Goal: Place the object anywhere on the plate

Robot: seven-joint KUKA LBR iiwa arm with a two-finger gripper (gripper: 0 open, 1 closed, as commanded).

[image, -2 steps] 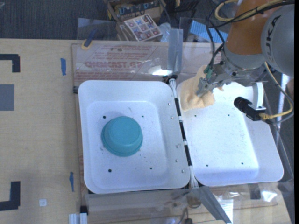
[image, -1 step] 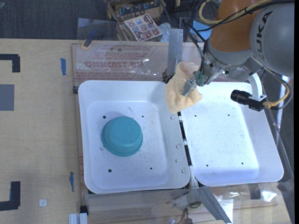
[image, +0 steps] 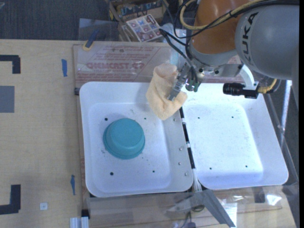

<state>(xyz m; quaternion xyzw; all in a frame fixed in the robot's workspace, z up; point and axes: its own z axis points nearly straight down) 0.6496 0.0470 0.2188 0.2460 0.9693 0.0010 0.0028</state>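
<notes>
**Inspector A:** The gripper (image: 176, 93) is recorded above the far edge of the bins, close to the divide between them. A pale yellow cloth (image: 161, 91) is seen pinched between its fingers (image: 173, 95); the grip is judged closed on that cloth.

**Inspector B:** Confirmed. The cloth is noted hanging bunched and crumpled from the fingers, its lower part draped over the far right corner of the left bin (image: 95, 103). Whether it is touching the bin floor cannot be told.

**Inspector A:** The plate (image: 124, 137), teal and round, is logged in the left bin, toward its left and middle. It appears to be lying upside down, though this cannot be settled from the slanted view.

**Inspector B:** Agreed. The cloth is found apart from the plate, to its right and farther back. No contact between the two is observed.

**Inspector A:** The right bin (image: 237, 146) is noted beside the left, with their rims nearly touching along the centre line. The arm (image: 266, 32), grey with its orange band, is recorded entering from the far right, over the right bin's far edge.

**Inspector B:** A clear sheet with faint red lettering (image: 114, 65) is noted lying on the wooden bench (image: 38, 141), just beyond the left bin.
</notes>
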